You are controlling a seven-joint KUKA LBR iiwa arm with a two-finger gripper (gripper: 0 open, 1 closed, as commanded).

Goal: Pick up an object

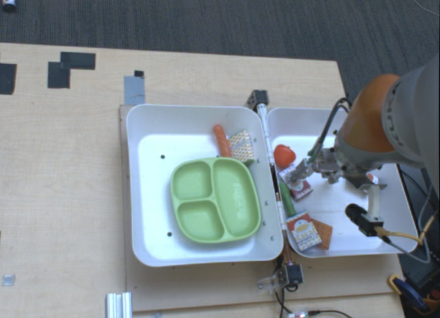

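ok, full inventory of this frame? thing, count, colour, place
shallow white plastic bins: 2, white, side by side on the bench
light green three-compartment plate: 1, green, left bin, toward its front right
orange carrot-shaped toy: 1, orange, left bin, behind the plate
patterned small packet: 1, pale with coloured specks, left bin, right of the carrot
red rounded toy: 1, red, right bin, back left
small red-and-white box: 1, right bin, by the claw
green stick-shaped item: 1, green, right bin, along left wall
printed snack packet: 1, orange and white, right bin, front left
grey arm with orange band: 1, from the right
claw: 1, low in the right bin
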